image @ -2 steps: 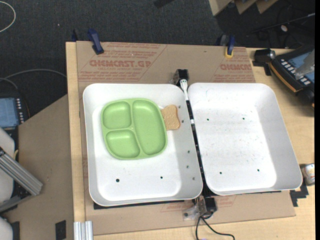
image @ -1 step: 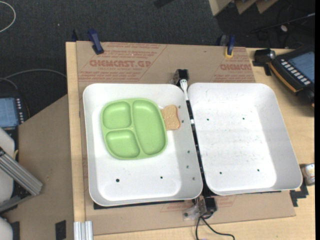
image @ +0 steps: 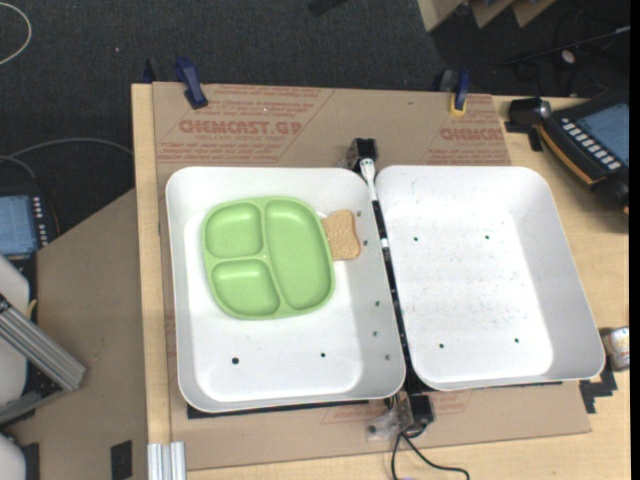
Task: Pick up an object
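While we can't tell the gripper's state, we see a glossy green three-compartment tray (image: 267, 257) in the left bin (image: 270, 373), a flat tan bread-like slice (image: 342, 234) touching its 3 o'clock edge.

A: How was the light?

B: Bright and even from above. Both white bins (image: 470, 278) came out nearly blown, their floors pale and flat, with only a faint grey shading along the inner walls.

A: Any shadows?

B: Soft ones. The green tray (image: 268, 258) cast a thin dark edge on its lower side, and a narrow shadow ran under the bins' near rims.

A: Sharpness?

B: Moderate. The print on the cardboard (image: 240, 123) read slightly fuzzy, and the dark carpet (image: 90, 28) at the top was dim and grainy.
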`<state>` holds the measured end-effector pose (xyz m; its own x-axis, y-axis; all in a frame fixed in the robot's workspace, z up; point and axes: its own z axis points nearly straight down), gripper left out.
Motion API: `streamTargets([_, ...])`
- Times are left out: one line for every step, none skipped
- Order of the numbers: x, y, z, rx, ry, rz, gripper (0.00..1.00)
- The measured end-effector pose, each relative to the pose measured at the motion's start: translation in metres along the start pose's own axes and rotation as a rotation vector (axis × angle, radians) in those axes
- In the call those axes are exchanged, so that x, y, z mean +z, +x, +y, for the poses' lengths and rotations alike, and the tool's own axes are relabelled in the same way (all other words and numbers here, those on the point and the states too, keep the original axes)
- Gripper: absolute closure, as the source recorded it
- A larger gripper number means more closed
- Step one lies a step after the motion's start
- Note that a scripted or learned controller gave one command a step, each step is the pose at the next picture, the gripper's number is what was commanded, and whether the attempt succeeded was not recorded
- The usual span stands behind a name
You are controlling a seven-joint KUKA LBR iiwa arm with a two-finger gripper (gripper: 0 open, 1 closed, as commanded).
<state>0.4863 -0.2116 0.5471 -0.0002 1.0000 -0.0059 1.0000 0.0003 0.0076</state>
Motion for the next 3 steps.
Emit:
streamTargets([0.081, 0.03, -0.008, -0.002, 0.015, 0.009, 1.0])
streamTargets([0.2, 0.07, -0.009, -0.003, 0.021, 0.011, 1.0])
streamTargets([0.111, 0.015, 0.028, 0.004, -0.005, -0.001, 1.0])
